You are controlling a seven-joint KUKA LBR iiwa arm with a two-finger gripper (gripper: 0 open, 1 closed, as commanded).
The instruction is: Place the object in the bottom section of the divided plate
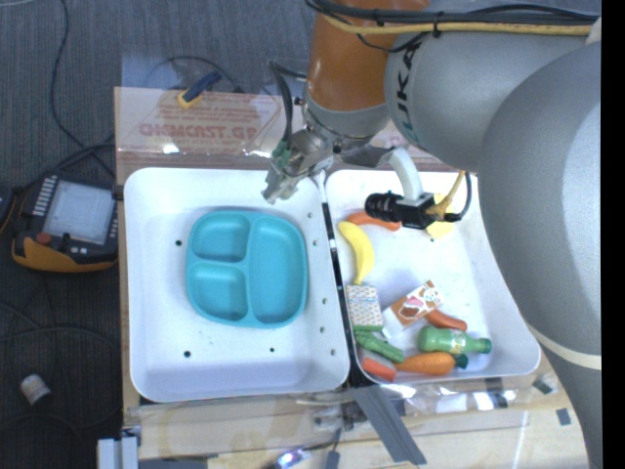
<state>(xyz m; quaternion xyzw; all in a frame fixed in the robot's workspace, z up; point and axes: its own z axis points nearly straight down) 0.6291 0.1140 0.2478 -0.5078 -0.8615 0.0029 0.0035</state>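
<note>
The divided plate lies in the left bin; the banana, carrot and bottle lie in the right bin.

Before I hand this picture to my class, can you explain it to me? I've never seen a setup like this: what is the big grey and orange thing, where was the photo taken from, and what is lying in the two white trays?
The grey and orange thing is a robot arm, reaching in from the right. At its tip is a small two-finger gripper, hovering over the top edge of the left bin. I cannot make out anything between its fingers.

The photo comes from one fixed camera above the bench, looking down at a slant.

The left bin holds a blue divided plate with nothing in its sections. The right bin holds toy food: a banana, a carrot, a green bottle, a small carton, and a few other pieces too small to name.

The job is to put one object into the plate's bottom section; that is not yet done.
</note>
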